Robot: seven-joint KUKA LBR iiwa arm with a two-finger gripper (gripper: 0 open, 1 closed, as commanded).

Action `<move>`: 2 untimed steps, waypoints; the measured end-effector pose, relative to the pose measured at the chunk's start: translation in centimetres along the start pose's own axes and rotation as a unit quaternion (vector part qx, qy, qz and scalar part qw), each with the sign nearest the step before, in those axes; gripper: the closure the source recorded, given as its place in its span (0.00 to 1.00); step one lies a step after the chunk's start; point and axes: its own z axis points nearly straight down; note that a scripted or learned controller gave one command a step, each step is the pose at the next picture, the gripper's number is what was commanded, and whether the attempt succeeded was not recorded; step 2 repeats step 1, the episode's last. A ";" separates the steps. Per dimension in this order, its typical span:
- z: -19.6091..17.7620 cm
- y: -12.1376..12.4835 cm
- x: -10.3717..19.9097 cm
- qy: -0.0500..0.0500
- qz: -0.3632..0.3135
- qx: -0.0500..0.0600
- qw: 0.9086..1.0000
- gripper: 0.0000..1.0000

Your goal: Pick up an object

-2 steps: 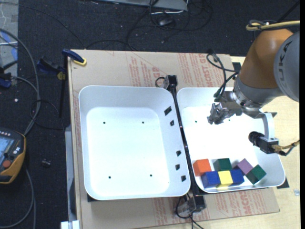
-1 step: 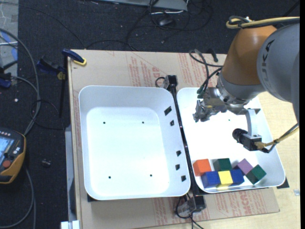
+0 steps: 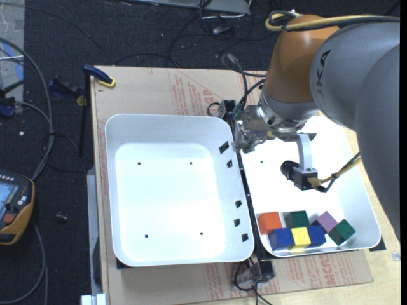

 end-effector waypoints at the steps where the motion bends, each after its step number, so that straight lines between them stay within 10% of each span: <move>1: -0.6 0.5 5.2 0.000 0.000 0.000 1.000 1.00; 2: -0.6 0.5 5.2 0.000 0.000 0.000 1.000 1.00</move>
